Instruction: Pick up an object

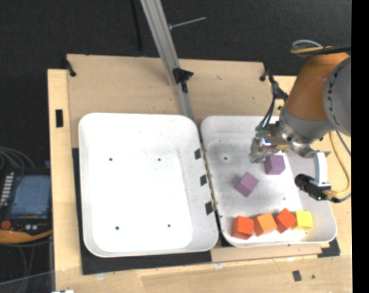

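you have the arm reaching in from the right over the right bin, its claw low near the bin's upper middle. you cannot tell from this angle how the claw stands. a purple block sits just beside the claw, lower right of it, edges roughly square to the bin. a second purple block lies apart, turned corner-on. neither block has a clear long axis. along the near wall you see an orange-red block, an orange block, a red block and a yellow block in a row. the left bin lies alongside on the bench.
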Controlling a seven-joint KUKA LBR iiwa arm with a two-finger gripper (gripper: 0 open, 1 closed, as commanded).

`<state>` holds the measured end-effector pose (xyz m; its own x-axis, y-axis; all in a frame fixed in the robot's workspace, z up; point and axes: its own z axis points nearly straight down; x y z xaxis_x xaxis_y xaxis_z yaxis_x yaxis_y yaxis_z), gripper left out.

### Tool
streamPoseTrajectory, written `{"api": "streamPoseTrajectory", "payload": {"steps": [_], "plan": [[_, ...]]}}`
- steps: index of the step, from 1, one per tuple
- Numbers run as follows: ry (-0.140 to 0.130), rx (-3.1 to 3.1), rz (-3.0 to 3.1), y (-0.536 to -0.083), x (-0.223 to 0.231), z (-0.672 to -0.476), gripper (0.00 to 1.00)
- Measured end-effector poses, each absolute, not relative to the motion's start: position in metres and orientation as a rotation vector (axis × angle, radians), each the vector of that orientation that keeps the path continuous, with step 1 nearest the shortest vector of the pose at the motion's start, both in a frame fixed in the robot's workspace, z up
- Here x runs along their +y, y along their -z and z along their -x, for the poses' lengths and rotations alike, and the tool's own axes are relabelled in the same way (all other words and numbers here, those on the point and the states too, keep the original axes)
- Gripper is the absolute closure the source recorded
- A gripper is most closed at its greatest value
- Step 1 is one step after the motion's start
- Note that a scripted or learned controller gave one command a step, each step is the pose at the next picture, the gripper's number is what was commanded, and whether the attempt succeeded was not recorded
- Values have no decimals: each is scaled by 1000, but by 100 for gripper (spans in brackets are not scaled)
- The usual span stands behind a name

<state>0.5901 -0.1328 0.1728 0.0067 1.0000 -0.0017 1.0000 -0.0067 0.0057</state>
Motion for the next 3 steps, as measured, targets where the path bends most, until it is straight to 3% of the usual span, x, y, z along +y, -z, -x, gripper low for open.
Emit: {"api": "streamPoseTrajectory", "payload": {"steps": [1, 2, 3], "plan": [[-7, 2218, -2214, -234, -130, -585, 100], [2, 2222, -2217, -228, -132, -586, 100], [-2, 2228, -2216, -239, -85, -568, 100]]}}
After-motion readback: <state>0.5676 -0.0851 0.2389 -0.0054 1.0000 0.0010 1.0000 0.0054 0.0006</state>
